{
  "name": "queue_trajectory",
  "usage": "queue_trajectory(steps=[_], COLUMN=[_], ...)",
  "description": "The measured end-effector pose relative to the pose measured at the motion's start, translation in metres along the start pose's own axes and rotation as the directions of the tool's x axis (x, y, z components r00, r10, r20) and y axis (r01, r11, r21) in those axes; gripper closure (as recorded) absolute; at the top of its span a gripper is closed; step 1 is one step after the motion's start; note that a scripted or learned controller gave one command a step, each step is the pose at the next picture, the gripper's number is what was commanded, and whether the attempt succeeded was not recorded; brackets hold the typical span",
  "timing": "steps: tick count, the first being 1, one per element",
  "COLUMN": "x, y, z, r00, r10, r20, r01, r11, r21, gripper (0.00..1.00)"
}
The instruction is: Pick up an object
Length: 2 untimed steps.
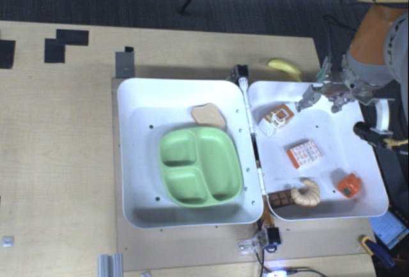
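Two white bins sit side by side on the bench. The right bin (367, 170) holds five small objects; the left bin (137, 141) holds a green divided tray (199, 166) and a tan bread-shaped piece (208, 115) at the tray's far edge.

Gripper (321, 96) hangs over the far part of the right bin, fingers spread apart, nothing between them. Nearest object: an orange-and-white packet (278, 117), just left of and nearer than the fingertips, apart from them. A red-and-white checked box (304, 153) lies mid-bin, well apart from the gripper. At the near wall: a croissant-like pastry (307, 192) touching a dark brown bar (280, 199), and an orange object with a green spot (349, 185) toward the right.

A yellow banana-like item (284, 68) lies on the bench beyond the bin's far rim.

Arm (377, 39) is cut off by the right frame edge. Fingertip height above the bin floor is hard to judge; they appear raised. Packet print unreadable.
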State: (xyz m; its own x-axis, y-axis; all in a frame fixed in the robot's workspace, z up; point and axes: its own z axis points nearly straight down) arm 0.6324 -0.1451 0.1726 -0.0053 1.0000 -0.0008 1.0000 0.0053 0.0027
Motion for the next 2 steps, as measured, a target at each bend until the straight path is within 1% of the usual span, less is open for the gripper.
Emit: queue_trajectory(steps=[1,2], x=[0.015,0.024], y=[0.004,-0.019], z=[0.061,0.074], r00=[1.000,1.000], r10=[0.000,0.000], r20=[0.002,0.000], r01=[0.000,0.000], r11=[1.000,1.000], r21=[-0.021,-0.001], gripper=[0.00,0.00])
